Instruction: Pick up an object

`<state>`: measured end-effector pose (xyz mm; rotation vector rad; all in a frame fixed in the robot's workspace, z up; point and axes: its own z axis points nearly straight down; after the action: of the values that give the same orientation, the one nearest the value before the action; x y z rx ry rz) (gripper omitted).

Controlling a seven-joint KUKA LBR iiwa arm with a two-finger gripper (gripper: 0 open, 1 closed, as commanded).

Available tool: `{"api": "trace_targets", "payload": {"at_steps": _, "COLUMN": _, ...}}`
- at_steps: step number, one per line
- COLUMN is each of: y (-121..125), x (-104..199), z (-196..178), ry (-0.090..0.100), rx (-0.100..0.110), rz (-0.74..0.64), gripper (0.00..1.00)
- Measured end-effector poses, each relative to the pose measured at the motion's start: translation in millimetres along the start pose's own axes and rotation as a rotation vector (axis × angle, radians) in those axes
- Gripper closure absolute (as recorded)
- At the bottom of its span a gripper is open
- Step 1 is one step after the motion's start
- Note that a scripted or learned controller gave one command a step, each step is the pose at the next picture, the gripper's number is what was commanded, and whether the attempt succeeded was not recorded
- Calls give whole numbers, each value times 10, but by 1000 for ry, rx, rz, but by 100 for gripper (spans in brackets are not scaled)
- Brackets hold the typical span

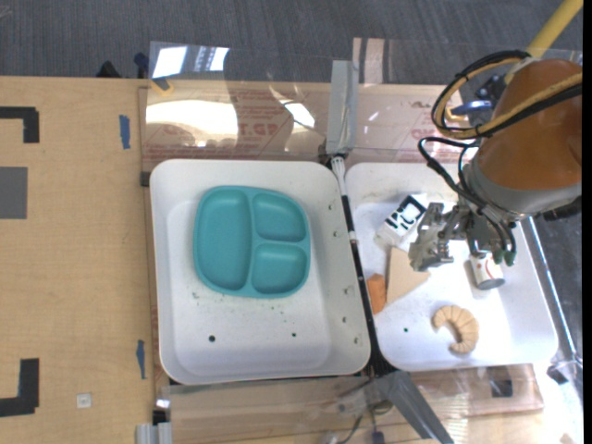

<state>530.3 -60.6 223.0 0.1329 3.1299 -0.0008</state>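
with the teal divided plate [251,240] alone in the left bin [176,340], this looks like the approach step: the gripper [435,248] hovers low in the right bin [536,340], its grasp unreadable, the tan wedge [403,280] just left and the croissant [456,326] near below, so next it must settle on 1.

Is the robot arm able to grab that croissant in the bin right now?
Probably yes. The croissant lies alone on the bare floor of the right bin, nothing on top of it. The gripper hangs just above and to the left, over the tan wedge.
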Motion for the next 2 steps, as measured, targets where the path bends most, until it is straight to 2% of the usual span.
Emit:
{"api": "trace_targets", "payload": {"at_steps": 1, "y": -578, "x": -208, "z": -250, "ry": 0, "rx": 1, "rz": -223, "gripper": 100}}
{"api": "trace_targets", "payload": {"at_steps": 2, "y": -1020, "x": -400, "z": -245, "ry": 0, "rx": -1, "rz": -717, "gripper": 100}}
